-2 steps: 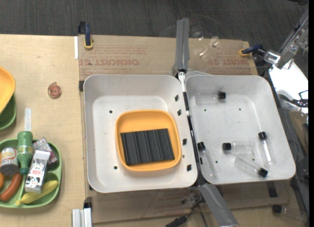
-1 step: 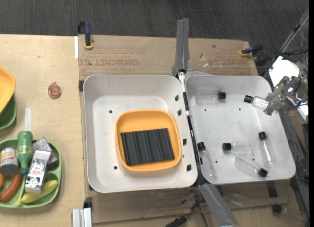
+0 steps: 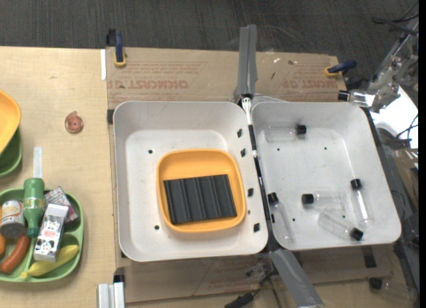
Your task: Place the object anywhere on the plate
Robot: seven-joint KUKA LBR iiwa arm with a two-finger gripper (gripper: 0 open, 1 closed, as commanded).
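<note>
I counted two white bins side by side on the tabletop [image 3: 53,80]. The left bin [image 3: 133,167] held one orange plate [image 3: 168,167], and one black ribbed slab [image 3: 200,198] lay flat on that plate, inside its rim. The right bin [image 3: 319,110] held four clear tubes with black caps: one near the far wall [image 3: 289,130], one upright by the right wall [image 3: 360,201], one mid-floor [image 3: 319,199] and one near the front corner [image 3: 339,225]. Well apart, at the tabletop's left edge, sat one green tray of toy food [image 3: 70,260].

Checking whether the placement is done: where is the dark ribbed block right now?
In the camera view the dark ribbed rectangular block lies flat on the orange square plate, in the left white bin.
</note>
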